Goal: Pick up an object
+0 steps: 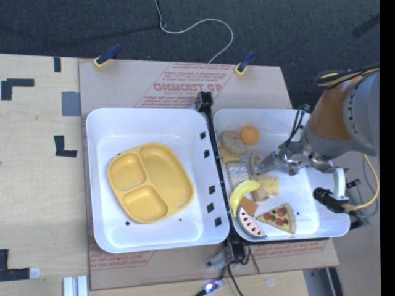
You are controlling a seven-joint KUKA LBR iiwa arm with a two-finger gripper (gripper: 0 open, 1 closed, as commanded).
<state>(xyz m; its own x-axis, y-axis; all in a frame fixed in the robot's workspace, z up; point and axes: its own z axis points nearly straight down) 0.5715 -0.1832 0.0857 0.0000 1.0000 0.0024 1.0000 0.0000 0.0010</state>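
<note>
White bins sit side by side on cardboard (185, 85) over a wooden bench (37, 165). The gripper (266, 163), fingers spread and holding nothing, hangs among toy food (259, 190) crowding the right bin (308, 224); the left bin (148, 122) holds a yellow tray (150, 181) with bare floor around it.

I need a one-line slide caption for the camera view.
KUKA arm's tool lowered among toy foods in the right bin; yellow divided plate in the left bin.

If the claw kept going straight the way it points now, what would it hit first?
The claw points leftward and down into the right bin. It would likely meet the tan food piece right at its tip first, though depth is hard to judge from this overhead view.
</note>
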